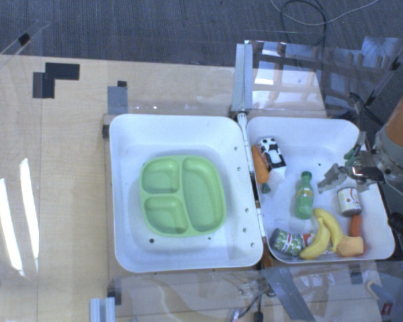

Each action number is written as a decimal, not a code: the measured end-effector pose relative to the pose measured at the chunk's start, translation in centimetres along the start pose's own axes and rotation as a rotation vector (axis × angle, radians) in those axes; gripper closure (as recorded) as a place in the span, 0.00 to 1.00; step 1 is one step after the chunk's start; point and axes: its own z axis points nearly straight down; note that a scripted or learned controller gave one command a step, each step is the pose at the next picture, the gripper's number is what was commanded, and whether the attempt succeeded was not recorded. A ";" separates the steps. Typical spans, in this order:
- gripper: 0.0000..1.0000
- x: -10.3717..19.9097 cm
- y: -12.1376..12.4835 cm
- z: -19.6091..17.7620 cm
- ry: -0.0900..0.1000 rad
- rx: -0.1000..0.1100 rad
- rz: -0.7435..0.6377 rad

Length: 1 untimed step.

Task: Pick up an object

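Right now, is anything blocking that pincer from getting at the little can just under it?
Nothing visible does. The pincer sits at the right bin's right side, with the small can just below it in the view. The green bottle and bananas lie off to the left and lower, not between them.

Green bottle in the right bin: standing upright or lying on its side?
Lying down. The green bottle shows its whole length on the right bin's floor, cap toward the far wall, beside the bananas.
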 end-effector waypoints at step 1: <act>0.00 1.0 0.5 14.4 -0.002 -0.011 -0.019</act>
